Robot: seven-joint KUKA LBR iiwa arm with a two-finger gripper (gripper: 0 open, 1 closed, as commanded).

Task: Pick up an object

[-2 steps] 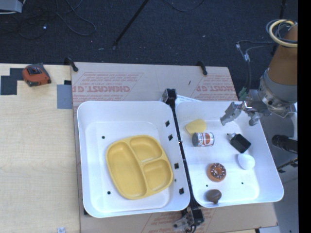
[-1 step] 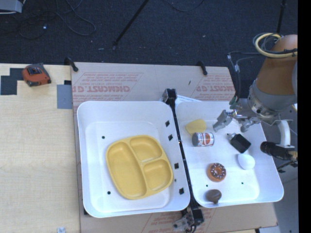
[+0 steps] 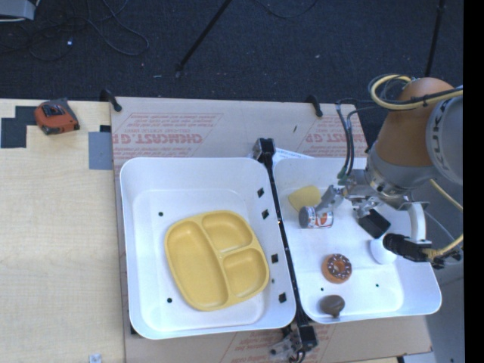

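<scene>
The right bin (image 3: 420, 293) holds a yellow block (image 3: 305, 197), a small silver can with a red label (image 3: 316, 218) lying on its side, a sprinkled donut (image 3: 337, 268), a brown lump (image 3: 331, 305) and a white piece (image 3: 378, 250). My gripper (image 3: 331, 200) reaches in from the right at the end of the grey and orange arm (image 3: 408, 138). Its tip sits low over the bin, just right of the yellow block and right above the can. Whether it touches the can is unclear.
The left bin (image 3: 136, 180) holds a yellow divided plate (image 3: 217, 259). A black divider (image 3: 276, 233) runs between the bins. Black cables and a bracket (image 3: 401, 244) hang off the wrist over the right bin's right side. An orange tape measure (image 3: 55, 116) lies on the bench, far left.
</scene>
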